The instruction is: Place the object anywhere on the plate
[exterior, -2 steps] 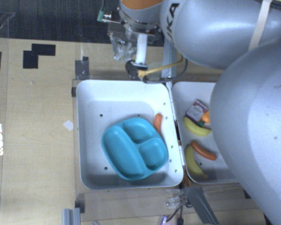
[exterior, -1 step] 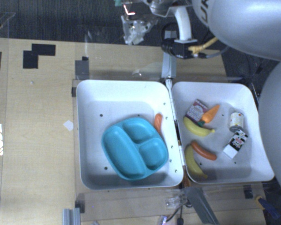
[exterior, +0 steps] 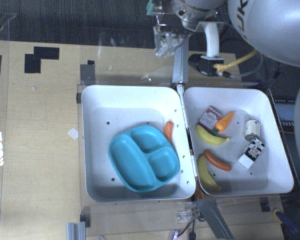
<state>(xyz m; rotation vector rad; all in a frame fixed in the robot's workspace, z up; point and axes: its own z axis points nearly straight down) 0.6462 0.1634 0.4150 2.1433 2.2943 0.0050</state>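
A: Where is the gripper [exterior: 166, 43]?
B: Up beyond the bins' far edge, over the bench, near the seam between them. Whether it is open or closed, I cannot tell.
A: And the plate [exterior: 144, 158]?
B: Blue, three compartments, in the left bin [exterior: 97, 109], toward its near right part.
A: The object?
B: An orange sausage [exterior: 169, 131] lies in the left bin by its right wall, just beside the plate's far right rim, not on it.
A: The right bin [exterior: 270, 109]?
B: Two bananas [exterior: 212, 136] [exterior: 206, 173], a carrot [exterior: 225, 120], a red sausage [exterior: 218, 162], a small box [exterior: 209, 118], a can [exterior: 252, 129], a black-and-white carton [exterior: 252, 152].
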